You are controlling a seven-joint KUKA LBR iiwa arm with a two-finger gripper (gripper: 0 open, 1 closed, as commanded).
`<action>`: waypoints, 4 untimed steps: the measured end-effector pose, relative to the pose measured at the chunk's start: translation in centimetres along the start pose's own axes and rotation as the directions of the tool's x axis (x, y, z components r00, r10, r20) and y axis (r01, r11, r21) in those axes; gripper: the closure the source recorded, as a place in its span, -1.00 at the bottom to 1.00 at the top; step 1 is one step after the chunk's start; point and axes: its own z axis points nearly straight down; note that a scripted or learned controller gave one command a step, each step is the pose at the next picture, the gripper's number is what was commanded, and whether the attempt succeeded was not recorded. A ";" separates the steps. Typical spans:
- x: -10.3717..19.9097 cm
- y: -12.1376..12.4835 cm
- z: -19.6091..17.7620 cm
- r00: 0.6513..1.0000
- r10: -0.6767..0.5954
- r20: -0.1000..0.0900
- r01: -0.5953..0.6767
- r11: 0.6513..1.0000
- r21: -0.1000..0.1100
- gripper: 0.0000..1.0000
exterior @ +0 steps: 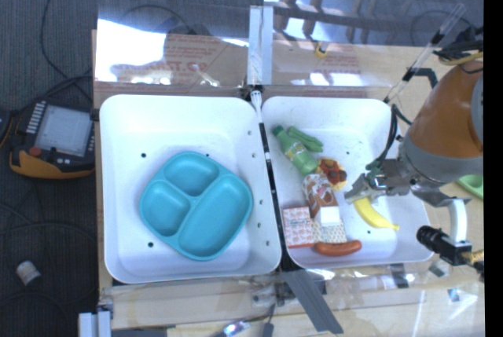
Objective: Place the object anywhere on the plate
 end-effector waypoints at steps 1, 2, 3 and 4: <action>10.7 1.4 0.4 0.977 -0.214 0.001 0.214 0.977 0.001 1.00; 15.6 2.4 0.4 0.974 -0.227 0.001 0.227 0.974 0.002 1.00; 23.6 0.4 0.4 0.976 -0.218 0.002 0.218 0.976 0.002 1.00; 23.6 0.4 0.4 0.976 -0.218 0.002 0.218 0.976 0.002 -1.00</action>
